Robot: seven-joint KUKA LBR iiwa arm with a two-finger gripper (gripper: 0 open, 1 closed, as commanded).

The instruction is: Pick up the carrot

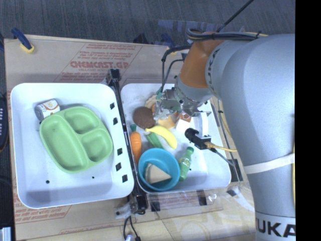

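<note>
- from my seat, the carrot [135,143] has not been lifted: it lies in the right bin [216,157], hard against that bin's left wall, its green top pointing toward the far side and its orange body running toward me.
- it sits just beside the blue bowl [159,169], which holds a tan wedge, and near the banana [163,135] and a brown round disc [144,117].
- the gripper [168,104] is down in the far part of the same bin, over the clutter by the disc and banana, apart from the carrot.
- i cannot tell whether its jaws stand apart or together; the wrist and cabling hide them, and i see nothing of the carrot at the tool.
- so i judge the pick as not yet made: what is left is to bring the tool across to the left wall, take the carrot and raise it.
- the left bin [25,159] holds a green divided tray [75,137] and a small carton [47,107], which play no part here.
- the wall and the bowl crowd the carrot, so i expect the approach to be tight.
</note>
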